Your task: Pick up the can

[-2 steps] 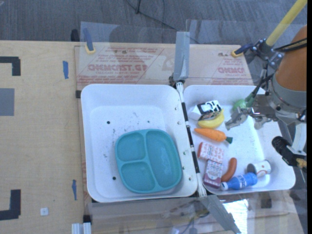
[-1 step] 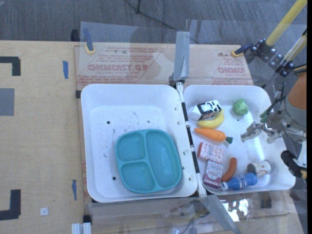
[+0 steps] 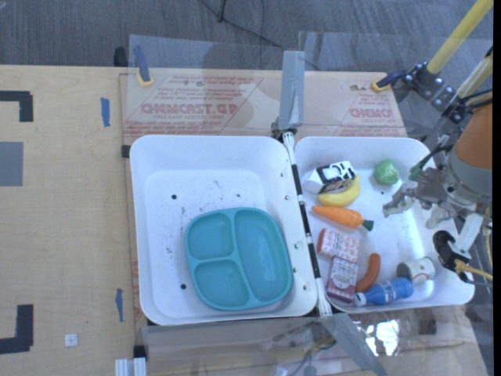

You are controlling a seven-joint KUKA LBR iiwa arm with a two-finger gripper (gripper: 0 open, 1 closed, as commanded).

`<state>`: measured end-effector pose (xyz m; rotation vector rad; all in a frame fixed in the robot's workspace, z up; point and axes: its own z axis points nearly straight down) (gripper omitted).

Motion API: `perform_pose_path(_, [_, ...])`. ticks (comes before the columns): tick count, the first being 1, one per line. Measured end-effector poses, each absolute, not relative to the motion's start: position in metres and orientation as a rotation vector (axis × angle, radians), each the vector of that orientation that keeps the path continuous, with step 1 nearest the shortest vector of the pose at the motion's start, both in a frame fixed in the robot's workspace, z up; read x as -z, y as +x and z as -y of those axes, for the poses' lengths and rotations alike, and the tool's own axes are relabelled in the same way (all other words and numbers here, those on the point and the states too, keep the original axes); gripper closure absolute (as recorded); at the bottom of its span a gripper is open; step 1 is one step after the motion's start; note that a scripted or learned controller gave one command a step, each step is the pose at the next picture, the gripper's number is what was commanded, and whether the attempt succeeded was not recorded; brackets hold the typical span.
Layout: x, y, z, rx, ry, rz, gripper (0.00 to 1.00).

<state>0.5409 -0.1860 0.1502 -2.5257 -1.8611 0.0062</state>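
Can [image 3: 344,280] in right bin [image 3: 438,288] on wood bench [image 3: 63,233]; hand [image 3: 411,198] grip state unclear.

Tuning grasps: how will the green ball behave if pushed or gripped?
The green ball looks round, so a nudge would probably send it rolling. It lies apart from its neighbours in the right bin, so little would stop it. An off-centre pinch might squirt it out.

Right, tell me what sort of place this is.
Probably a robotics lab bench set up for grasping trials. Two white bins sit side by side, one holding toy food like a banana and carrot, with a robot arm reaching in.
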Motion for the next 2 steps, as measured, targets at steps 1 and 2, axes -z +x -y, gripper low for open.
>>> perform_pose_path(1, [-0.0926,0.4903,0.2066,0.007,-2.492,1.909,0.0])
perform_pose_path(2, [-0.0897,0.484,0.2095,0.016,-2.395,2.029,0.0])
